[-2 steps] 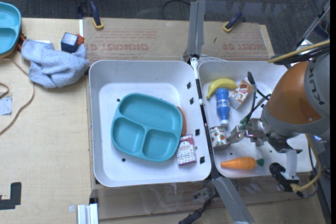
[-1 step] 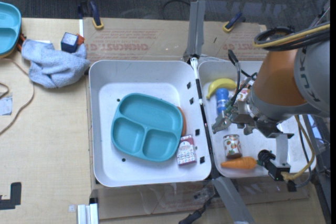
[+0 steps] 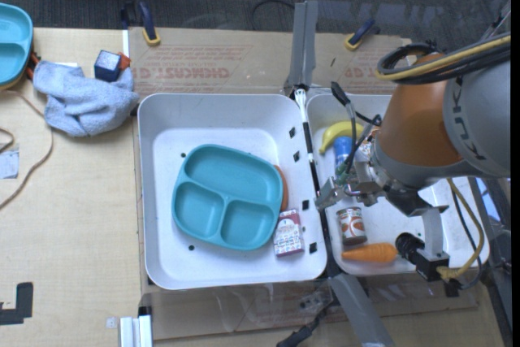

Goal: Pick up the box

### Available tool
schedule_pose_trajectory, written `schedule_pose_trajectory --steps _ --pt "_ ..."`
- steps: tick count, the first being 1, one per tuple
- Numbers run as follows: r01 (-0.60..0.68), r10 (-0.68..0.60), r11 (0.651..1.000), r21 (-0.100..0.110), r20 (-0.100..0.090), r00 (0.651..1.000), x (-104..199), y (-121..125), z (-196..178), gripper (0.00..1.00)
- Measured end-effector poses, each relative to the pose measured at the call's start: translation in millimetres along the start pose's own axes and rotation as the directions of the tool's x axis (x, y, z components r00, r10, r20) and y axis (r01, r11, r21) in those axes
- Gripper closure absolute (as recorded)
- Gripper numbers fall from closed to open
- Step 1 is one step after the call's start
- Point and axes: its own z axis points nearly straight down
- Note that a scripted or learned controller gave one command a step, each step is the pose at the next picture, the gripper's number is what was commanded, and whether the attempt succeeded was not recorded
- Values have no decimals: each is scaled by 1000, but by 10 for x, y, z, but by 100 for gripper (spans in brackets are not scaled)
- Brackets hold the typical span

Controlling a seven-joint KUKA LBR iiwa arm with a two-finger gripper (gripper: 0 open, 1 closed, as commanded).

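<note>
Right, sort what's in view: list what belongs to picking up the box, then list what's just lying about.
For the job:
- box, left bin, beside the tray
- gripper, over the right bin

Lying about:
- teal tray
- banana
- can
- carrot
- grey cloth, on the bench

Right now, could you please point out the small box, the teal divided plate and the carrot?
small box (image 3: pixel 288 234), camera view, printed top face.
teal divided plate (image 3: pixel 227 195), camera view, centre ridge.
carrot (image 3: pixel 370 253), camera view, mid-body.
</note>
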Motion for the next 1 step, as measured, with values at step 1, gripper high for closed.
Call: schedule_pose_trajectory --steps 1 --pt "-27 27 1000 0 0 1000 -553 -45 -2 0"
